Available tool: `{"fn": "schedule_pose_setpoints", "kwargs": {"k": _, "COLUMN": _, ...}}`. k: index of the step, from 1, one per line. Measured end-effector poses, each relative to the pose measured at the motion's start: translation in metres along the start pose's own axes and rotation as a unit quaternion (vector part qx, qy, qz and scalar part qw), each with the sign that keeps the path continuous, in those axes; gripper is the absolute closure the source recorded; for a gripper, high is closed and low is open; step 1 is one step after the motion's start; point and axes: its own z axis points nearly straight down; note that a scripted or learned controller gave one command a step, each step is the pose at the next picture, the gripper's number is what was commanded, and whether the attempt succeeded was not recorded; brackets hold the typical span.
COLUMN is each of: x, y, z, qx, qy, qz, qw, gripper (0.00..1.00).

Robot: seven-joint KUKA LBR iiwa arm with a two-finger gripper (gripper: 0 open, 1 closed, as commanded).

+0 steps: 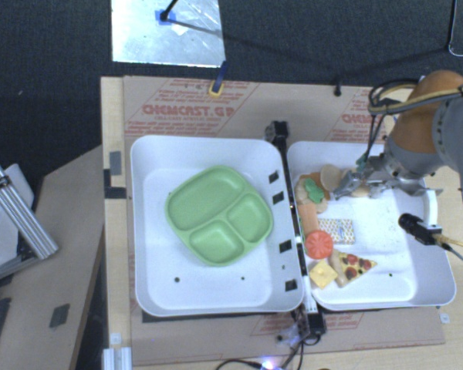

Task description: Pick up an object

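Observation:
The right bin (428, 284) holds several toy foods along its left side. They are a tan round piece (329, 177), a green leafy piece (315, 193), an orange sausage (309, 217), a speckled cracker (336, 228), a red tomato (319, 243), a yellow cheese block (322, 274) and a pizza slice (355, 266). My gripper (344, 186) reaches in from the right and sits low at the bin's upper left. Its tip is right beside the tan piece and the green piece. I see nothing lifted off the bin floor.
The left bin (150, 276) carries a green divided plate (218, 216). A black clip strip (287, 206) runs along the wall between the bins. A black cable part (418, 228) hangs over the right bin's right side. A metal sheet (168, 21) lies at the back.

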Motion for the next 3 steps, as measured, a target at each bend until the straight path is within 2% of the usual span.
{"fn": "schedule_pose_setpoints", "kwargs": {"k": 1, "x": 0.0, "y": 0.001, "z": -0.011, "qx": -0.001, "qy": 0.0, "qz": -0.001, "qw": 1.0, "gripper": 1.0}}
{"fn": "schedule_pose_setpoints", "kwargs": {"k": 2, "x": -0.003, "y": 0.006, "z": -0.076, "qx": -0.004, "qy": -0.001, "qz": 0.001, "qw": 1.0, "gripper": 1.0}}
{"fn": "schedule_pose_setpoints", "kwargs": {"k": 3, "x": -0.001, "y": 0.007, "z": -0.12, "qx": -0.004, "qy": -0.001, "qz": 0.0, "qw": 1.0, "gripper": 1.0}}
